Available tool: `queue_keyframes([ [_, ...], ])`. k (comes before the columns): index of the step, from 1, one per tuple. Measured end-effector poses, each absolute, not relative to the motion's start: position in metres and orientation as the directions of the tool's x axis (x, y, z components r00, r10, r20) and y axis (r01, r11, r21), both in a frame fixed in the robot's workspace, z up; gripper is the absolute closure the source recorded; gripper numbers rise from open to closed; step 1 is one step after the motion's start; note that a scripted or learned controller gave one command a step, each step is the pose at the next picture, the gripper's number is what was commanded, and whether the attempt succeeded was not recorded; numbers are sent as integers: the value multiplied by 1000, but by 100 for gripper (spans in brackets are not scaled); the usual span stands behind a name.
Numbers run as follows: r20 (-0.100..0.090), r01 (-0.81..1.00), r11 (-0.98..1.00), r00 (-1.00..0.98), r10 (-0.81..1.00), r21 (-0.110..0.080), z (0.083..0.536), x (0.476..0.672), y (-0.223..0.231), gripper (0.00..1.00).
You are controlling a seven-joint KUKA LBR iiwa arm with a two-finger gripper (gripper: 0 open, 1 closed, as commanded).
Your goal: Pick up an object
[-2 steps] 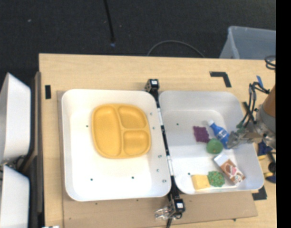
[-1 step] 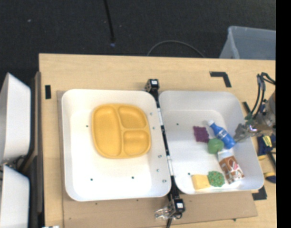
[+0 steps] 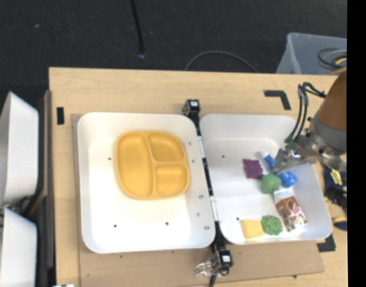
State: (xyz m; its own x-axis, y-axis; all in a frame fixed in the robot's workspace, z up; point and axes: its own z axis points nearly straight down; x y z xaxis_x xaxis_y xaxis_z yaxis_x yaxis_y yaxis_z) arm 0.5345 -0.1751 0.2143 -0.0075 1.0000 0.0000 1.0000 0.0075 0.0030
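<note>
Over the right-hand shallow white bin [image 3: 231, 130], near its far right side, hangs the grey two-finger gripper [image 3: 283, 159]; whether its fingers are spread or closed cannot be told. Just beside the fingers lies a small blue plastic piece [image 3: 287, 178], with a green ball [image 3: 270, 183] and a purple block [image 3: 252, 168] near. Farther off: printed packet [image 3: 290, 211], green textured lump [image 3: 271, 224], yellow block [image 3: 251, 228]. Left-hand white bin [image 3: 99, 220]: one yellow divided plastic plate [image 3: 152, 164].
</note>
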Motion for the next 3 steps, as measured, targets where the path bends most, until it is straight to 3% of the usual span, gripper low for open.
queue_keyframes([
  [1, 1, 1000, 9, -9, 1000, 3, 216, 562, -120, 100],
  [3, 1, 1000, 8, -8, 1000, 3, 244, 595, -14, 100],
])
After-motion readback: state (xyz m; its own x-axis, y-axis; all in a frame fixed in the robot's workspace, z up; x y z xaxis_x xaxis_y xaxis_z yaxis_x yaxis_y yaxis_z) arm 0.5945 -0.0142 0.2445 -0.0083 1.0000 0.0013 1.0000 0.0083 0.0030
